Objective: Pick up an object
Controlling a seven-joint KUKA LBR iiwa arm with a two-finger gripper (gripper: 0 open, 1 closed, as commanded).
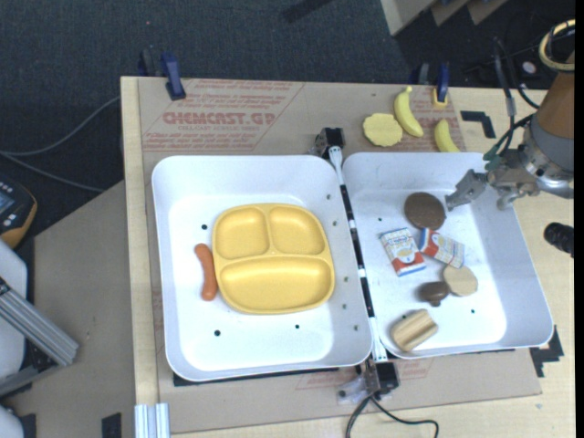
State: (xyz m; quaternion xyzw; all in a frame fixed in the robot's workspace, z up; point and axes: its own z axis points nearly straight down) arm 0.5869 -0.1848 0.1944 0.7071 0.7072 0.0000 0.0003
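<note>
My gripper (479, 196) hangs over the upper right part of the right bin (520, 290), open, with nothing between its fingers. Just left of it and below lies a brown disc (424, 210). Further down in the same bin are a small white, blue and red carton (401, 249), a red and white packet (444, 249), a tan round piece (462, 281) touching a dark brown lump (434, 292), and a tan roll (412, 329) near the front edge.
The left bin (182, 199) holds a yellow divided plate (272, 256) and an orange sausage (206, 270) beside it. On the bench behind the right bin lie two toy bananas (410, 112) (445, 135) and a yellow wavy disc (382, 129).
</note>
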